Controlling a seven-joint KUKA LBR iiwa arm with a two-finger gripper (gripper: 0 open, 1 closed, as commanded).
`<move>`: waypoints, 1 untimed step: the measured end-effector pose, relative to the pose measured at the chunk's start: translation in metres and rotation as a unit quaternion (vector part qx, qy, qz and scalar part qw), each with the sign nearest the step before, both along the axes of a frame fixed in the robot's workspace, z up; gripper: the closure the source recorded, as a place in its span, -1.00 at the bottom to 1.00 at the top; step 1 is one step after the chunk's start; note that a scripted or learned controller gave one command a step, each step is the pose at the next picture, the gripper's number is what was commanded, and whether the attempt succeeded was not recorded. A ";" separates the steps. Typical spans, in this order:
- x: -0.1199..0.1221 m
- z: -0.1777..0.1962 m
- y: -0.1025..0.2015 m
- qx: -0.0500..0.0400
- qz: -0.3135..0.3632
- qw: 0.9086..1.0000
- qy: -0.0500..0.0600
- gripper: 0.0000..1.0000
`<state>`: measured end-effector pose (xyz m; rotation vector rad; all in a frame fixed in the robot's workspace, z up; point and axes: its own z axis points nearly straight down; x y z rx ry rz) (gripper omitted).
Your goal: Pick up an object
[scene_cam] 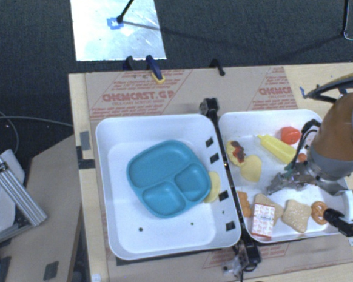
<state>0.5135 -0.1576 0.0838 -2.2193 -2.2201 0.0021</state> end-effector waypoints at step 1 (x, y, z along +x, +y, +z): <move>-0.027 0.000 0.045 0.001 0.003 1.000 -0.001 -1.00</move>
